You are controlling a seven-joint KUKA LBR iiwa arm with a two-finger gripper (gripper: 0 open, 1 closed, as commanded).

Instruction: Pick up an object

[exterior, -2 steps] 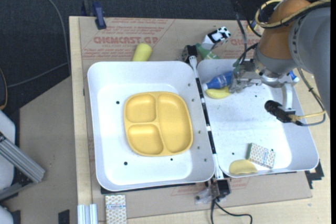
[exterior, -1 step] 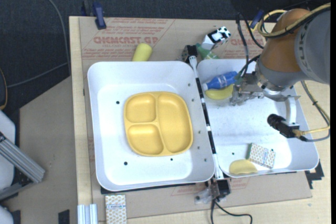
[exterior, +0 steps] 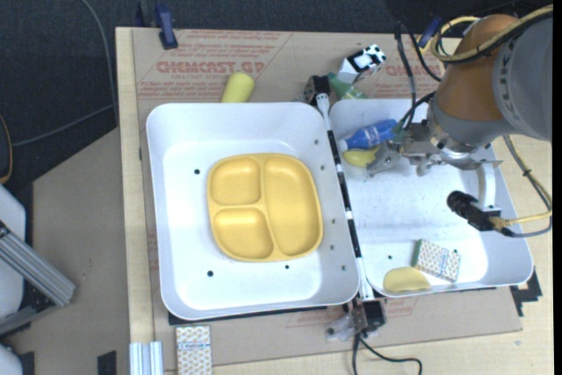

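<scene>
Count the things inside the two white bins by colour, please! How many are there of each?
Yellow: 3 (plate, small curved piece, lump)
Blue: 1 (bottle)
White with a pattern: 1 (packet)
Total: 5

plate (exterior: 263, 206): yellow, three compartments, flat, centre of frame
bottle (exterior: 373, 135): blue, on its side, right of centre, upper half
yellow piece (exterior: 357, 158): small, just below bottle
packet (exterior: 438, 260): patterned square, flat, lower right
lump (exterior: 406, 280): pale yellow, just beside packet, lower left of it
</scene>
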